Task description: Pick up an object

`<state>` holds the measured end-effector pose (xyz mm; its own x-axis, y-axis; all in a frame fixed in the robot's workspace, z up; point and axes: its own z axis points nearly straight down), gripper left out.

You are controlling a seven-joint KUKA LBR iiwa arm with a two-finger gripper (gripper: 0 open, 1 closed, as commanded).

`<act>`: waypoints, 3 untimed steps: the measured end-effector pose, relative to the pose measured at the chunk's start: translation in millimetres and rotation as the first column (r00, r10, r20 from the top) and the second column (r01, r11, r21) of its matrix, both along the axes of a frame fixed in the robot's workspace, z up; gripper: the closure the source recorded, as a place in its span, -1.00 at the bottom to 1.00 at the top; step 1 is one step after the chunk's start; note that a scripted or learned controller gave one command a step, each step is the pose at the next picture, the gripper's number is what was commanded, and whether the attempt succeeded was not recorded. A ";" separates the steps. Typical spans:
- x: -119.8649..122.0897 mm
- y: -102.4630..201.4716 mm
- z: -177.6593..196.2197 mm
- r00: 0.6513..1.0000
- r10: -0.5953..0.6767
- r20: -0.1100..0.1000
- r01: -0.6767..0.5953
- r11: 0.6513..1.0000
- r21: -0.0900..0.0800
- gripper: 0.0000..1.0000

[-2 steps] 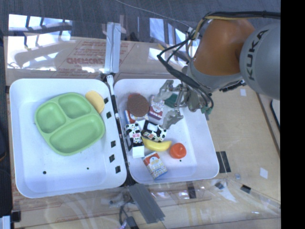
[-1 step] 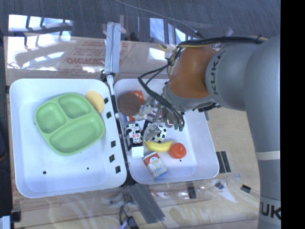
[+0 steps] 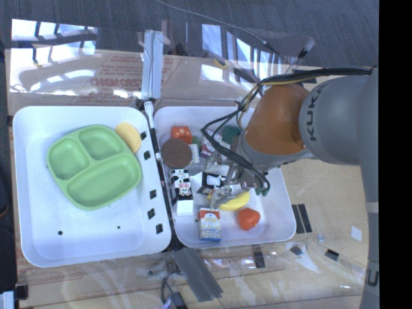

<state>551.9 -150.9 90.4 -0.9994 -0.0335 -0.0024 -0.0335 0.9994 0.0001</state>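
Reaching into the right bin (image 3: 277, 227) called for a slow, square descent, since the toys lay crowded together. Nearest sat a small printed carton (image 3: 209, 224), boxy and flat-sided, with a rounded red tomato-like toy (image 3: 248, 219) to its right. Just beyond them lay a smooth, curved yellow banana (image 3: 235, 201), the likeliest target, directly under the gripper (image 3: 233, 187); whether its fingers were spread or closed could not be told, and nothing was seen held between them. Farther left stood a black-and-white cow-patterned block (image 3: 181, 185), then a flat brown disc (image 3: 176, 152) and a red fruit (image 3: 181, 134). In the left bin (image 3: 38, 237) rested a glossy green divided plate (image 3: 95, 166) touching a yellow oval piece (image 3: 129, 135).
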 end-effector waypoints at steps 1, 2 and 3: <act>47.5 49.3 -1.6 0.996 -0.091 -0.006 0.091 0.996 -0.002 -1.00; -24.7 52.1 2.3 0.987 -0.158 0.004 0.158 0.987 -0.010 -1.00; 10.5 48.8 -0.5 0.971 -0.238 -0.003 0.238 0.971 -0.009 -1.00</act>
